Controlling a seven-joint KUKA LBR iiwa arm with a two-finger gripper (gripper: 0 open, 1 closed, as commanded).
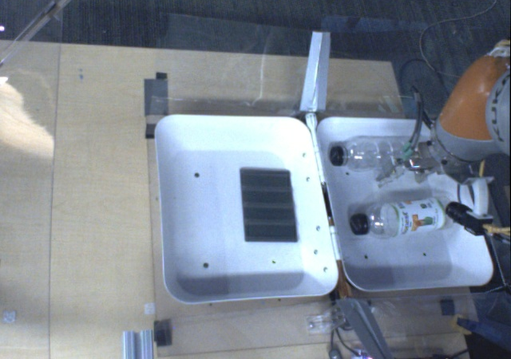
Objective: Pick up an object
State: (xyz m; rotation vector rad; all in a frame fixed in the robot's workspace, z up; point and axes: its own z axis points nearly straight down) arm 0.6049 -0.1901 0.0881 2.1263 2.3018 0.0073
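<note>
1. Clear plastic bottle with black cap and green-orange label (397, 219) lies on its side in the right white bin (415, 274), just below the gripper (415, 162).
2. A second clear, unlabelled bottle (363, 154) lies immediately left of the gripper.
3. Gripper state: cannot tell.

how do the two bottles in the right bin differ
The labelled bottle wears a white printed label with orange and green marks; the bare bottle is plain clear plastic. The labelled bottle lies nearer the bin's front edge, the bare bottle toward the back. Both lie on their sides with dark caps pointing toward the left bin, inside the right bin.
</note>
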